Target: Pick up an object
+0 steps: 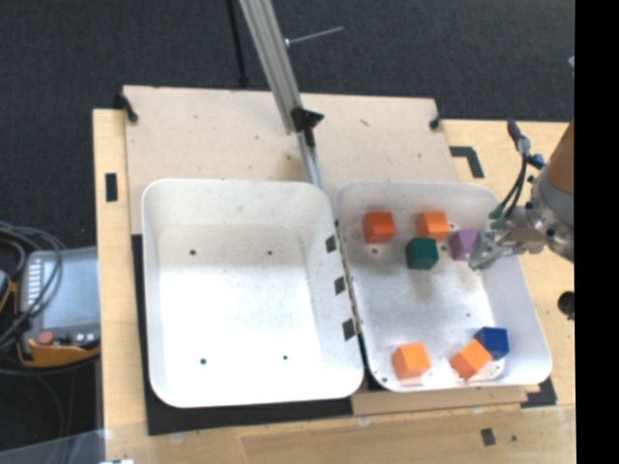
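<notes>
The purple block (462, 244) sat square, no clear long axis, touching the gripper (481, 256) on its left side. The gripper hung over the right bin (513, 288); how far it stood open, hard to tell! Just past purple: a green block (421, 253), then two orange blocks (432, 224) (378, 227). Farthest, toward the bin's front edge, a blue block (492, 340).

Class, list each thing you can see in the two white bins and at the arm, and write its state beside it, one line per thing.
Purple block: on the right bin's floor, beside the pincer.
Green block: resting free.
Two upper orange blocks: resting apart.
Two lower orange blocks: resting apart.
Blue block: touching an orange block.
Left bin: level on the bench.
</notes>
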`<state>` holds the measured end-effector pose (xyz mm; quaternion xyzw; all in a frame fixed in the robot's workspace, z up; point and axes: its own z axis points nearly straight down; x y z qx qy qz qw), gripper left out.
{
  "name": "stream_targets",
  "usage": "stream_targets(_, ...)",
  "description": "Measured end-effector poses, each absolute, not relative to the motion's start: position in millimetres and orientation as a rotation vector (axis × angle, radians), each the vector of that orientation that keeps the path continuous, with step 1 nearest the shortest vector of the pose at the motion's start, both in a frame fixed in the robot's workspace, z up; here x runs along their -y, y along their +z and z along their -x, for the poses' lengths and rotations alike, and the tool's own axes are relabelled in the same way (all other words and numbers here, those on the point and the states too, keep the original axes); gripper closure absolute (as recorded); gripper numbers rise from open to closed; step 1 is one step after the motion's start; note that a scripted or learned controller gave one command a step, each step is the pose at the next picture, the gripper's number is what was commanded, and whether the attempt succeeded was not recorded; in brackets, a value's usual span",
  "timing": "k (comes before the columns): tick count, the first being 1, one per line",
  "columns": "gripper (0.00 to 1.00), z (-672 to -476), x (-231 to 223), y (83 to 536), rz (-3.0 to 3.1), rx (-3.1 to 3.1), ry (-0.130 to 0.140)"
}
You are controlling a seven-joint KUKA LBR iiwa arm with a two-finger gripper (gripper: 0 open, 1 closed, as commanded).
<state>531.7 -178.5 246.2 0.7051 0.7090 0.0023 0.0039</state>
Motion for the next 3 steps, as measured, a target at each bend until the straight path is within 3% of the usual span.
stream_targets(1, 1.0, -533.4, 179, 300, -2.21, -2.223, 0.006)
stream_targets(2, 1.0, -538.2, 139, 294, -2.215, -2.225, -0.001)
stream_targets(3, 1.0, -557.3, 95, 282, -2.216, -2.228, -0.003)
